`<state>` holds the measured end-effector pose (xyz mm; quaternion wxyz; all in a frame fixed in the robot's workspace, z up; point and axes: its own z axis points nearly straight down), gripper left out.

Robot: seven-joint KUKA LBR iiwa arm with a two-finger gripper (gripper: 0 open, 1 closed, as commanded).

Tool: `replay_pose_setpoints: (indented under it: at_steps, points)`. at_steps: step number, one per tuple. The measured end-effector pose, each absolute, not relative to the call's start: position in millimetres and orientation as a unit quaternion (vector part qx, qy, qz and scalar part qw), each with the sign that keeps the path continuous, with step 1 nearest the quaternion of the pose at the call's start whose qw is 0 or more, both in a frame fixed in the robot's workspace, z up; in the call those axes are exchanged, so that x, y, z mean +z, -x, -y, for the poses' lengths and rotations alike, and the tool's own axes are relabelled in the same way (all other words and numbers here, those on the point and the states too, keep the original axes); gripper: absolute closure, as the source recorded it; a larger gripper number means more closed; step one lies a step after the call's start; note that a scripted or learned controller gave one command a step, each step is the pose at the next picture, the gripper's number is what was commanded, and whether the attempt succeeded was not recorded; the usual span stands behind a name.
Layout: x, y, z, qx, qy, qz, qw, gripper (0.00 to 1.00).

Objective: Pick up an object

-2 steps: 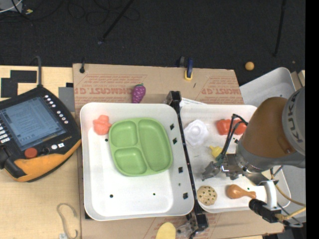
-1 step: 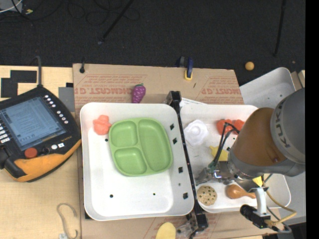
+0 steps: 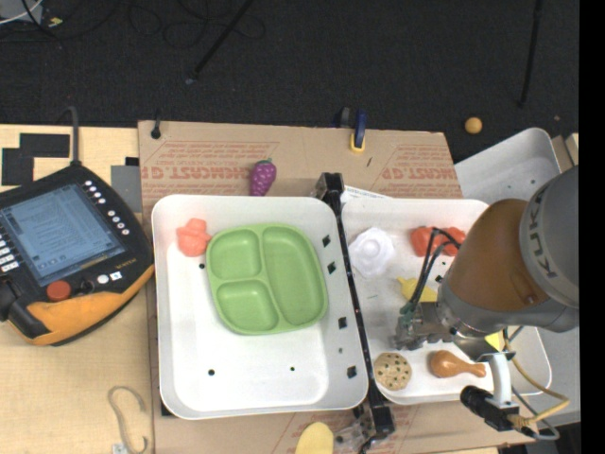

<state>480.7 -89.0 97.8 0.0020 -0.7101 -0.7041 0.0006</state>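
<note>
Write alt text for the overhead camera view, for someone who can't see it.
A grey and orange robot arm reaches down into the right white bin, among a cookie, a toy drumstick and a white cup. The left white bin holds a green divided plate and a pink toy.

A brown drumstick [image 3: 455, 364] lies beside a cookie [image 3: 391, 371].

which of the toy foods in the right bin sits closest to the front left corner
The round cookie, tan with dark chips, lies in the right bin's front left corner. The brown drumstick lies beside it further right; the white piece and orange piece sit near the back.
</note>
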Motion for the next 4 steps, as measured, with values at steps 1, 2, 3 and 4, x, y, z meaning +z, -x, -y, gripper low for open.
replay_pose_setpoints:
  at_steps: [1, 2, 3, 4]
  points:
    - [145.8, -485.0, 98.9, -0.0001, 0.709, 0.705, 0.000, 1.00]
    - [208.7, -485.4, 101.7, -0.0011, 0.707, 0.707, -0.001, 1.00]
    - [228.0, -485.8, 102.4, 0.0001, 0.707, 0.707, 0.000, 1.00]
    - [236.3, -533.9, 71.1, -0.0008, 0.706, 0.708, 0.000, 1.00]
